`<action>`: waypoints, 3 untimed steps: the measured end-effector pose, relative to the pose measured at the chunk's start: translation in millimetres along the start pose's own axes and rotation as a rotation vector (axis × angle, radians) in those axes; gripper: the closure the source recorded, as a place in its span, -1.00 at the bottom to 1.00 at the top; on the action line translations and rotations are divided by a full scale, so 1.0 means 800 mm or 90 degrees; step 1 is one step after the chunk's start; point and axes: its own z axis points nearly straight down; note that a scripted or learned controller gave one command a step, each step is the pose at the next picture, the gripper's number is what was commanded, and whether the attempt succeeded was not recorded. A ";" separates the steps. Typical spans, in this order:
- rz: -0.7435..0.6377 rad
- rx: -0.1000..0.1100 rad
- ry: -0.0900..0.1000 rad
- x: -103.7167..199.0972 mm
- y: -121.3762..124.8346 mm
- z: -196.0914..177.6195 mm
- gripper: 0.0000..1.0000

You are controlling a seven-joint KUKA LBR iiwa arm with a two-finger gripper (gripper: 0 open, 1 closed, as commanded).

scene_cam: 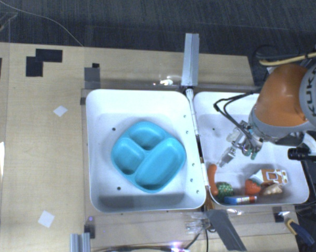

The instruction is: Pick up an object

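reaching in from the right, the grey arm (292,96) with its orange band hangs over the right bin (215,114), and the gripper (232,154) points down and left above a bare white patch of the bin floor, nothing between its fingers. whether the claw is spread or pressed together cannot be told from this slant. the things to pick lie along the near edge of that bin: an orange carrot-shaped piece (212,176) standing against the left wall, a green lumpy piece (224,188) just beside it, a blue marker with a red cap (240,199) nearest the rim, an orange-and-green piece (252,185) right of those, and a small printed packet (273,176) further right. the left bin (102,140) holds a blue three-compartment tray (149,155), lying flat near its middle.
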 end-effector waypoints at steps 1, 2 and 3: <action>0.085 -0.001 -0.003 -0.002 -0.021 -0.135 -1.00; 0.082 -0.003 -0.007 -0.004 -0.018 -0.150 1.00; 0.081 -0.003 -0.007 -0.004 -0.018 -0.150 -1.00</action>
